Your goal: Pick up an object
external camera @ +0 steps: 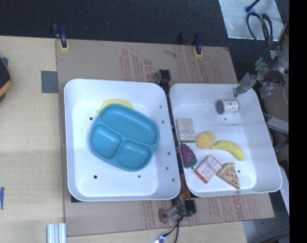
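Your claw (243, 88) sits at the right bin's (272, 156) far-right rim, beside the cylinder (227, 106); grip state: can't tell. Toys crowd the bin's near half.

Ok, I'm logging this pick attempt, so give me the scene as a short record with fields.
left bin: blue divided plate lying over a yellow item
right bin: grey cylinder, cracker box, corn, banana, purple eggplant, red-and-white packet, pizza slice
gripper: at right bin's far right corner, near the cylinder, holding nothing visible

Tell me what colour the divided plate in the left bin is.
Blue, the divided plate, clearest in the camera view.
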### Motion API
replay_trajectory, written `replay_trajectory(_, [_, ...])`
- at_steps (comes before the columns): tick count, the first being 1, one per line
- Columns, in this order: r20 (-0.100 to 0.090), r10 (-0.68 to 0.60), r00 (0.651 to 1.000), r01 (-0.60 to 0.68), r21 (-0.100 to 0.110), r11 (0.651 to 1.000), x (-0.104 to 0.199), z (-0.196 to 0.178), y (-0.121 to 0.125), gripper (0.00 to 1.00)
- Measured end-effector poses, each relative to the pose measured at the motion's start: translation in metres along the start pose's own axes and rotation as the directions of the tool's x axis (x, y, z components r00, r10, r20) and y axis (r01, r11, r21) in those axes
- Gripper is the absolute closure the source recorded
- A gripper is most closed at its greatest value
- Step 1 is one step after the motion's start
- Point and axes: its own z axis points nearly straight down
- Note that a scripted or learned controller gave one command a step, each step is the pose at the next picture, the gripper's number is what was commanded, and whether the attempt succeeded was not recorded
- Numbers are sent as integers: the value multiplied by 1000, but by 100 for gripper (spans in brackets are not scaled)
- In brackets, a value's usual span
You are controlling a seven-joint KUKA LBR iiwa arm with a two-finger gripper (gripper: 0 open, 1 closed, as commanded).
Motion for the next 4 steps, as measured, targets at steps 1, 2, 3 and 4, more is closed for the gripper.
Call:
replay_trajectory(1, [-1,-2,1000,2,1,1000,9,114,27,0])
replay_trajectory(2, [0,-2,1000,2,1,1000,27,138,11,0])
replay_trajectory(3, [-4,7,1000,-7,27,1000,48,148,21,0])
replay_trajectory(4, [0,0,1000,0,1,1000,44,105,-60,0])
